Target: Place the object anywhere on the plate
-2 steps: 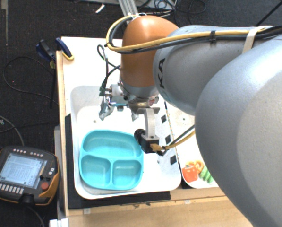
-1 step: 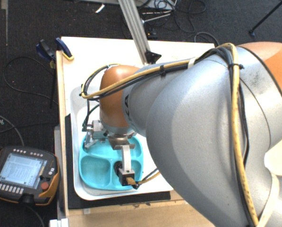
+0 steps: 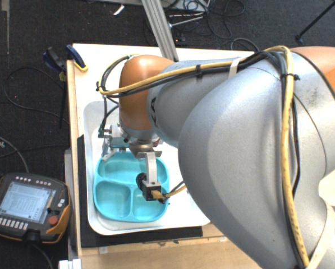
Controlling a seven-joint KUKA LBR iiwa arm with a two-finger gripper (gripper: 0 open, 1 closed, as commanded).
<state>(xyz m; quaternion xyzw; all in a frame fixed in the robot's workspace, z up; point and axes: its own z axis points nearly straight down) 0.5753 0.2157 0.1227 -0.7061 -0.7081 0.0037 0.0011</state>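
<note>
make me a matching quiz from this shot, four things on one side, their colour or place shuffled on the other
Things:
1 plate
2 bin
3 pendant
4 clamp

Descriptions:
a dark grey with a screen, lower left of the view
b turquoise, with compartments
c white, holding the plate
d blue and yellow, upper left of the view

Pairs: 1-b, 2-c, 3-a, 4-d

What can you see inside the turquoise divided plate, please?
In the plate, the left compartments show bare turquoise floor; the pincer hangs over its upper middle, hiding whatever lies beneath.
</note>
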